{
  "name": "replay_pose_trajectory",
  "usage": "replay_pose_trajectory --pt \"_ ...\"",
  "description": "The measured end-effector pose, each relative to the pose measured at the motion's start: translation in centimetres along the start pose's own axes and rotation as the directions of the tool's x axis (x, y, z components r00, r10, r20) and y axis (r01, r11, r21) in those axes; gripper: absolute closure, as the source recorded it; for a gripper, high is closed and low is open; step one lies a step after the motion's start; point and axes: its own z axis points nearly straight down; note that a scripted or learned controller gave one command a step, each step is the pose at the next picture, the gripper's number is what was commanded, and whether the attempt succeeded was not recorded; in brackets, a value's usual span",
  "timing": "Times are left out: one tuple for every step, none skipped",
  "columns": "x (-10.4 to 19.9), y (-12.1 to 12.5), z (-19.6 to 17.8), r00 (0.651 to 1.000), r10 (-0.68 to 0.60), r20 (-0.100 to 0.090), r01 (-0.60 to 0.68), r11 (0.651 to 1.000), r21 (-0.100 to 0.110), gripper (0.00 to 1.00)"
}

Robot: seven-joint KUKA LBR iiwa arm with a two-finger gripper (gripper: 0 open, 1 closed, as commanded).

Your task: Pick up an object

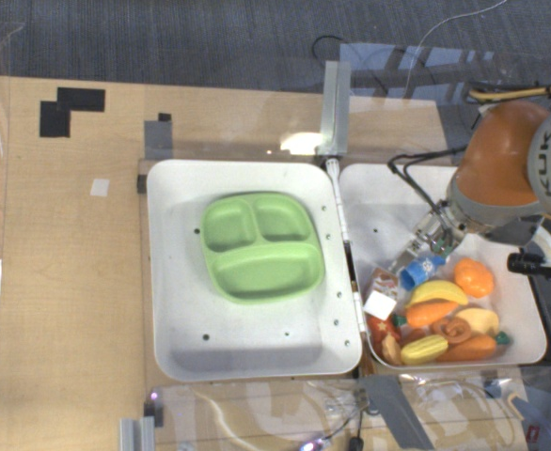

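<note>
The right bin [379, 205] holds a pile of toy foods in its near half. Among them are a blue cup [417, 272], an orange [474, 278], a banana [437, 292], a yellow corn piece [423, 349], a brown roll [459, 329] and a small white-labelled box [381, 303]. My gripper [433, 241] hangs low over the bin, angled down to the left. It sits just above and behind the blue cup, and I cannot tell whether it touches the cup. The grey arm with its orange band [501, 158] reaches in from the right.
A green divided plate [261, 245] lies in the middle of the left bin [177, 327]. A metal divider [337, 205] runs between the bins. A black cable [417, 181] loops over the far part of the right bin.
</note>
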Motion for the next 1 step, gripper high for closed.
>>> replay_pose_trajectory --pt "0.32 -5.25 -0.06 0.969 0.248 0.001 -0.248 0.969 0.000 0.00"
